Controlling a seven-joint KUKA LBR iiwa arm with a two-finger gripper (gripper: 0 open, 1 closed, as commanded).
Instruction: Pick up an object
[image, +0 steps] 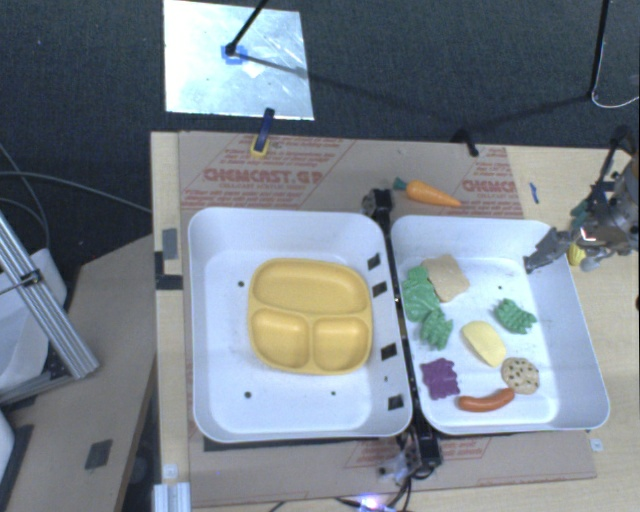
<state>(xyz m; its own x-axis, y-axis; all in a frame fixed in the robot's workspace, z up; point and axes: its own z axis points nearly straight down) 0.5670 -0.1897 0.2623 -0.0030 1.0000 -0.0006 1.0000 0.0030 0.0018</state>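
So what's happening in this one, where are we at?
The arm's gripper sits at the upper right corner of the right bin, above the toy food. Nothing shows between its fingers, so no pick has been made yet. The right bin holds a bread slice, green leafy pieces, a yellow wedge, a cookie, a sausage and a purple piece. A yellow divided plate lies in the left bin, and a carrot lies outside on the bench.
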